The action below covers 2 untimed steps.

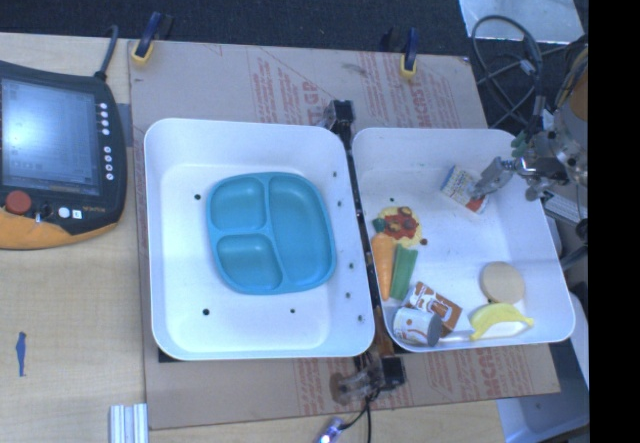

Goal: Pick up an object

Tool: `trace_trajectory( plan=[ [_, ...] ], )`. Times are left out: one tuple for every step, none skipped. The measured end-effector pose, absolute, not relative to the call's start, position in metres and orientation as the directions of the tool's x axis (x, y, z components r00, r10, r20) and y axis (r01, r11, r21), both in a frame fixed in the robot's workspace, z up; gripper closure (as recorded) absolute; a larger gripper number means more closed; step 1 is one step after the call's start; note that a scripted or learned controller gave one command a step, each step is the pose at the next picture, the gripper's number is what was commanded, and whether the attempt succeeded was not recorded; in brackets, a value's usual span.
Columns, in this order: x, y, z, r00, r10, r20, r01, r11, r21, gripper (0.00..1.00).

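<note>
Camera view looks down on a pale wooden surface (70, 331) with 2 white bins. Nearest, the right bin (455, 146) holds a yellow banana (500, 320), a brown-and-white packet (432, 303), a tan round piece (501, 282), then a green stick (402, 272), an orange carrot shape (383, 265) and a red-and-yellow item (400, 223). Farther back lies a small white carton (462, 186). The pincer (492, 181) hovers at the carton's right edge; whether its fingers are spread or closed cannot be told. The left bin (180, 156) holds a blue divided tray (270, 231). A sound grasp likely means centring over the carton, descending squarely, then closing.
</note>
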<state>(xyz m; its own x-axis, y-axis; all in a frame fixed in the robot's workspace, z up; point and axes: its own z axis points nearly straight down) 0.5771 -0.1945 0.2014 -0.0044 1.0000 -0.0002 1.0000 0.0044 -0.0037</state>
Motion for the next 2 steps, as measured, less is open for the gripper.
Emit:
trace_trajectory(
  plan=[
    [0.655,-0.123,0.09,-0.006,1.0,0.0,1.0,0.006,-0.005,0.0],
    [0.551,-0.158,0.091,-0.004,1.0,-0.001,1.0,0.004,-0.005,0.0]
  ],
)
